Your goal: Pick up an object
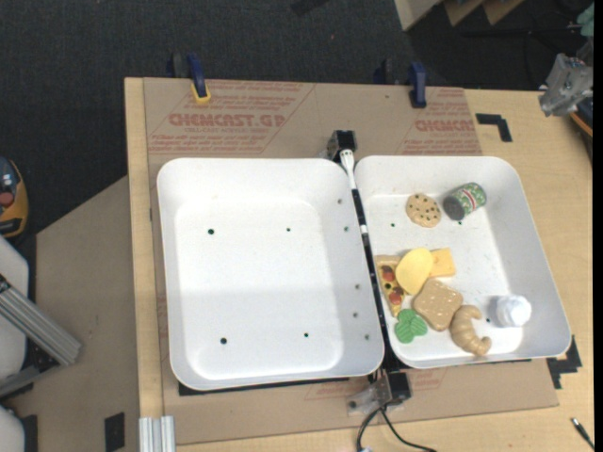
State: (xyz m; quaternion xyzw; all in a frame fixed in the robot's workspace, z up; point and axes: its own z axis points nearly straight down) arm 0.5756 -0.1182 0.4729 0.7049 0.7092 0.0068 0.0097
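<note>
Jaw state cannot be told from this view. All candidates are held in the right bin [528,252]: one cookie [424,209], one green can [464,201], one white bottle [510,311], one croissant [470,330], one cracker [437,304], one yellow lump [415,269]. Risk: the cracker, lump and croissant are packed touching, so a double grab or slip is likely. The can could be rolled away.

A brown board [283,111] is lying on the dark carpet [94,26]. A blue clamp [197,75] is gripping its far edge at eleven o'clock, and a second blue clamp [416,81] is gripping at one o'clock. A silver bar [38,323] is sitting at eight o'clock. A black cable [377,431] is trailing off at six o'clock.
</note>
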